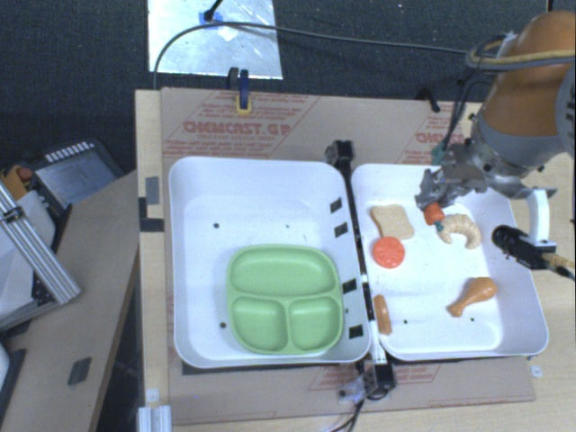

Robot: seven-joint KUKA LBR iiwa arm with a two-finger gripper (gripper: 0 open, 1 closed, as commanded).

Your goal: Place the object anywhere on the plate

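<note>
End effector [436, 207] pinches a small glossy orange piece [435, 212] above the right bin [504, 331], just beside a curved croissant [462, 229]; the green three-compartment plate [284, 297] looks smooth plastic.

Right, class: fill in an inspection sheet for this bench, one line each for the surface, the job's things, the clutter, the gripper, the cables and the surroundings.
Surface: a bench with a cardboard sheet under two white bins, the left bin and the right bin.
Job's things: a green plate with three compartments lies in the left bin; a slice of toast, tomato slice, croissant, drumstick and sausage lie in the right bin.
Clutter: a yellow clamp at the far edge.
Gripper: the gripper is low in the right bin, above a small orange piece beside the croissant; hold unclear.
Cables: a black cable runs across the back.
Surroundings: a metal sheet behind, a grey device at left.
</note>
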